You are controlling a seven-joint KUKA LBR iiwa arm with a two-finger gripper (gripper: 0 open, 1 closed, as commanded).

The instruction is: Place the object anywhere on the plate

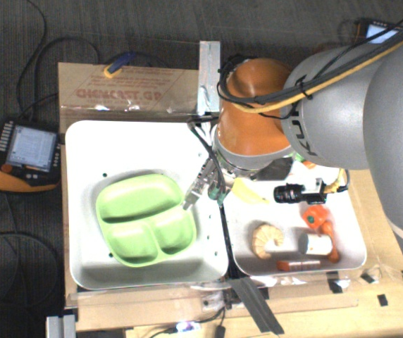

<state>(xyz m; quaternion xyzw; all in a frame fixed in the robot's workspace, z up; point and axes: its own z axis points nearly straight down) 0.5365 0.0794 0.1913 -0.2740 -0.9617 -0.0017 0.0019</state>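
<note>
Obliquely from above, two white bins are viewed side by side, and all positions are given relative to the green divided plate [127, 201]. The plate is seated in the left bin [89, 146], tilted slightly, with its long compartment toward the top of the view and its two smaller compartments toward the bottom. All three compartments are seen bare.

The gripper [196, 192] is positioned just beside the plate's right rim, close to the wall shared by the two bins, and is angled down toward that rim. Its opening cannot be determined at this angle, nor can anything gripped be made out. The orange band [254, 111] of the arm is seen above and to the right of the plate.

The loose objects are all found to the right of the plate, in the right bin [293, 224]. A yellow piece [247, 190] lies nearest the plate. A croissant-shaped toy [267, 238] is set beyond it, level with the plate's lower half. Farther from the plate are an orange toy vegetable [318, 217], a white cylinder [318, 245] and a reddish stick [300, 264].

A handheld control pendant [22, 153] is placed left of the plate, outside the bins.
</note>
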